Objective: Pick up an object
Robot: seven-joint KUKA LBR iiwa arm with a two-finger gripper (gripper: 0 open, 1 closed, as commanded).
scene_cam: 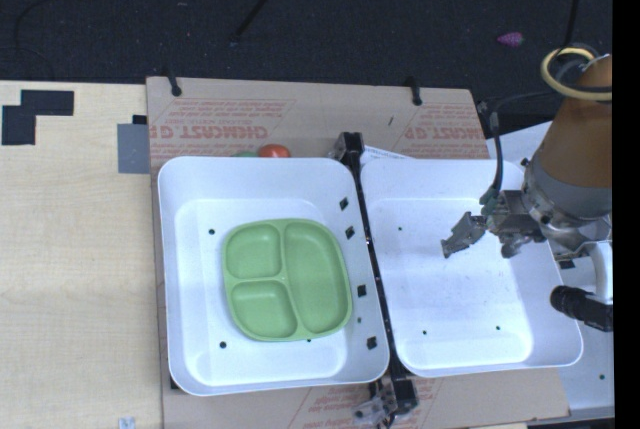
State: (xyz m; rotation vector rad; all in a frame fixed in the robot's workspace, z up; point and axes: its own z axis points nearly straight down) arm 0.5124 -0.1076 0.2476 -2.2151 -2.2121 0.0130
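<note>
A light green divided plate (287, 278) lies flat in the left white bin (187, 217), a little right of that bin's middle. My gripper (464, 238) hangs over the right white bin (470, 337), in its upper right part, pointing left and down. The grey arm with its orange band (580, 132) enters from the right edge. I see no object at the gripper's tip, and only bare white bin floor lies below it.
A small red-orange object (273, 152) with a bit of green beside it sits on the cardboard just behind the left bin's back rim. A black divider (362, 257) runs between the bins. Pale wooden bench top (70, 257) extends to the left.
</note>
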